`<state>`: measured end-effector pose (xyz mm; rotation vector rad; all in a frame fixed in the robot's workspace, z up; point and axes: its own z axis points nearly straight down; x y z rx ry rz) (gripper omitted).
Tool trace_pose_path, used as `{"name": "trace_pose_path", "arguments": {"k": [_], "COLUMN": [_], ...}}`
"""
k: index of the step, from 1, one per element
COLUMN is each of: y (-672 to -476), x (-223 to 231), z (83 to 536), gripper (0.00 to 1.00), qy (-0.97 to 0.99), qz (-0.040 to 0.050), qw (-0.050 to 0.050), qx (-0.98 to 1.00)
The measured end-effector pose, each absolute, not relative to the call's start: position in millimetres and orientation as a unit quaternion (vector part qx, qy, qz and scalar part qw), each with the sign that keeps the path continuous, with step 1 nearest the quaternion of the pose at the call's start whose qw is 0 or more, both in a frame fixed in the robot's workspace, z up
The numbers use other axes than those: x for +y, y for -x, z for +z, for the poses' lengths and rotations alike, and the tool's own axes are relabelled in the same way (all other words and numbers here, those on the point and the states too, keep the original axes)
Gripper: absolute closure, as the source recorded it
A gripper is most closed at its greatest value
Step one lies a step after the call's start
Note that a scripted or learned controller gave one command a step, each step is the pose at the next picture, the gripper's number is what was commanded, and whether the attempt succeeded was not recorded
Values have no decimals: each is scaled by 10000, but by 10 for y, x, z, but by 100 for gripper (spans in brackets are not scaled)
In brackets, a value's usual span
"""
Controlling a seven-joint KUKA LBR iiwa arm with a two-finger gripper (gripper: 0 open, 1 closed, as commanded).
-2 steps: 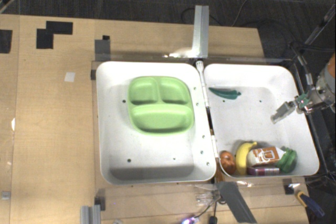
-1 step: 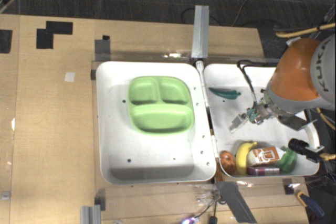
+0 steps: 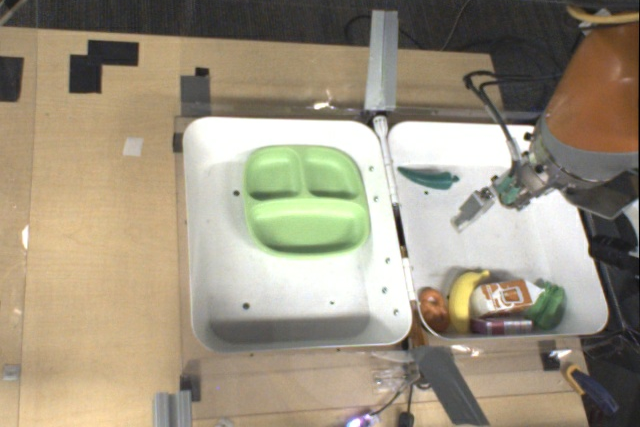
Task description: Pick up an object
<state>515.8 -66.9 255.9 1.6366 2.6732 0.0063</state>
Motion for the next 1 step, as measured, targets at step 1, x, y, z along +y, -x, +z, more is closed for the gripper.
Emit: {"name": "trace_pose_path", "arguments": {"k": [1], "y": [-5459], "x": [-867], "z": [2799], "gripper": [0], "qy": [-5961], "qz": [19], "qw": [36], "qx": [8029]}}
